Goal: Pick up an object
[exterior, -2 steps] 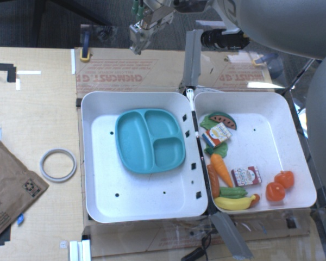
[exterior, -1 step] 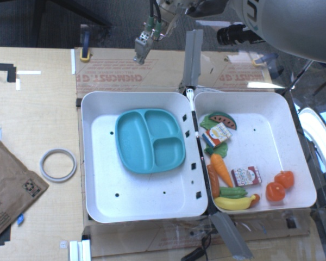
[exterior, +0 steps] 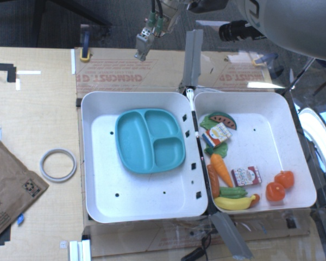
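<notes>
Pale wood bench (exterior: pixel 32 107) carries two white bins, with a teal divided plate (exterior: pixel 150 140) alone in the left bin (exterior: pixel 98 162), bare floor all round it. Right of that plate, the right bin (exterior: pixel 277 118) crowds its toys against the shared wall: carrot (exterior: pixel 221 168), banana (exterior: pixel 236 202), two tomatoes (exterior: pixel 280 186). Beyond the plate the gripper (exterior: pixel 142 47) hangs high over cardboard; whether it is open I cannot tell.

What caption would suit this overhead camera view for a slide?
Robot arm above two white bins: a teal divided plate in the left bin, toy food in the right bin.
</notes>
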Tool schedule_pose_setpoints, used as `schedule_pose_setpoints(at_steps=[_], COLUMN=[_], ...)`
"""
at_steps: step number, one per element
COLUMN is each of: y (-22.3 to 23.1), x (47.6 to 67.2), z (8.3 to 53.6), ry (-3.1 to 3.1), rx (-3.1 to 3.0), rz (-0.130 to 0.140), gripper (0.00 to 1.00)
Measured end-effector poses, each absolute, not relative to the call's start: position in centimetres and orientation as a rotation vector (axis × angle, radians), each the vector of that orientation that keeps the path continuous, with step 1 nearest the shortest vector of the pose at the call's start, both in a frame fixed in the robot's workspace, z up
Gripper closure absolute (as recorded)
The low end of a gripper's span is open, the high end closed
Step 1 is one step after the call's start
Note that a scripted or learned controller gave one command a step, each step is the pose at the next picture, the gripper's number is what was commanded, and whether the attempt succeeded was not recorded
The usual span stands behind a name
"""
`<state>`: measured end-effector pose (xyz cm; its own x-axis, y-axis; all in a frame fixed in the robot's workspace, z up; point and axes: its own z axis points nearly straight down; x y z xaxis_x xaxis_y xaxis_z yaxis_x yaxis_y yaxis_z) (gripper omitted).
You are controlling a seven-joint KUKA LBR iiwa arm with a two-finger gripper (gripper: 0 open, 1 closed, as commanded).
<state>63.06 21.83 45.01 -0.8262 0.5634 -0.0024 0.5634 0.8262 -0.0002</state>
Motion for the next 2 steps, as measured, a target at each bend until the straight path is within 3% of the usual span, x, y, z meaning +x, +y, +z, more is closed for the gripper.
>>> schedule_pose_setpoints(at_steps=[1, 2], y=[21.2, 22.4], x=[62.5, 61.0], z=[42.2, 44.0], ry=[2.914, 2.949], rx=[1.178, 1.079], rz=[-0.004, -0.001], gripper=[1.0, 1.0])
